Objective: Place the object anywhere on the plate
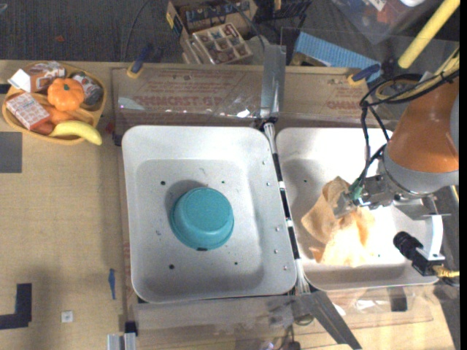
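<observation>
Two white bins (146,152) sat on the tabletop; my claw (349,201) hung over the crumpled tan object (325,221), grip unreadable, teal plate (203,217) waiting across the divider.

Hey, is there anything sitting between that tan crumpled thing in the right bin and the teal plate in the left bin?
Only the bins' adjoining walls lie between them. The tan crumpled object sits in the right bin with the tool at its upper edge, and the floor of the left bin around the teal plate looks bare.
</observation>
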Controlling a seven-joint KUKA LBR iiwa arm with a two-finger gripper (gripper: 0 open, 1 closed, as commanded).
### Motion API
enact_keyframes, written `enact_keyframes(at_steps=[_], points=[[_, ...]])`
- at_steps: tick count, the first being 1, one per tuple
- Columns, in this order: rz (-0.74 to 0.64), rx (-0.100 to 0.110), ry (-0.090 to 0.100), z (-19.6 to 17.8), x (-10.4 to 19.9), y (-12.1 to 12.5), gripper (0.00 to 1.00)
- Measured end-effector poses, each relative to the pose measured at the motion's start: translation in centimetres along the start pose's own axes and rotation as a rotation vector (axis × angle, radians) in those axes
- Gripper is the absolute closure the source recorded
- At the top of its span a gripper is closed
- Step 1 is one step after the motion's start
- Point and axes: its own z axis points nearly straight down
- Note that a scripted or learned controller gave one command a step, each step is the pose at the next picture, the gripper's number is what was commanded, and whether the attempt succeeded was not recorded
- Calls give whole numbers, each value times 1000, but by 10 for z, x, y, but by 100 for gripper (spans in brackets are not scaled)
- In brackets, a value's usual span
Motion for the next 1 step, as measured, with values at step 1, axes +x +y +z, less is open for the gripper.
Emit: enact_keyframes(at_steps=[1], points=[[0,0,-1,-40,-1,1,100]])
